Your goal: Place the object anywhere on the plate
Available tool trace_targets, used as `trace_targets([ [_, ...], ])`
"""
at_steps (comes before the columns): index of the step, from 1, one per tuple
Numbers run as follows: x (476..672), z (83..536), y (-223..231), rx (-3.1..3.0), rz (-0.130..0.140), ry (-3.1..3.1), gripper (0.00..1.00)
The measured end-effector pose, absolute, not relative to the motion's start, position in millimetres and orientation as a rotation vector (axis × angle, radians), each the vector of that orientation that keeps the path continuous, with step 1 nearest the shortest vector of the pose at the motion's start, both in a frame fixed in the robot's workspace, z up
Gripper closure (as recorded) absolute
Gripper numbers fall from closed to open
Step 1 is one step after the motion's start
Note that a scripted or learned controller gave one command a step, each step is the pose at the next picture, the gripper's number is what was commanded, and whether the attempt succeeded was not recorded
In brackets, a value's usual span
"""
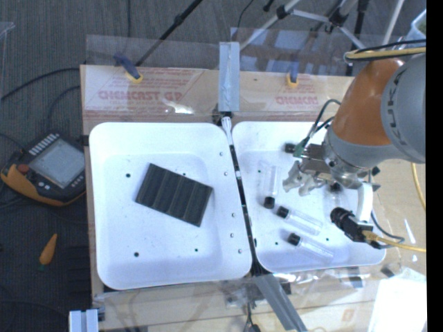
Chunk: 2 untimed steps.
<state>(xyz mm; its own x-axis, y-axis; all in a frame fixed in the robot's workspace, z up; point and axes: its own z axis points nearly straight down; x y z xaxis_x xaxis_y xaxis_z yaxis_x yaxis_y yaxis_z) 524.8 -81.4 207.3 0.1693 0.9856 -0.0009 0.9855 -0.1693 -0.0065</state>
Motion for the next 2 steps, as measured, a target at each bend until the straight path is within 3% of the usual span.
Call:
trace_targets([
  [1,583.6,195.3,-15.5,-2.168,0.009,-2.269,1.0],
  [2,597.3,242.3,83.3,-1.96,0.009,-2.452,1.0],
])
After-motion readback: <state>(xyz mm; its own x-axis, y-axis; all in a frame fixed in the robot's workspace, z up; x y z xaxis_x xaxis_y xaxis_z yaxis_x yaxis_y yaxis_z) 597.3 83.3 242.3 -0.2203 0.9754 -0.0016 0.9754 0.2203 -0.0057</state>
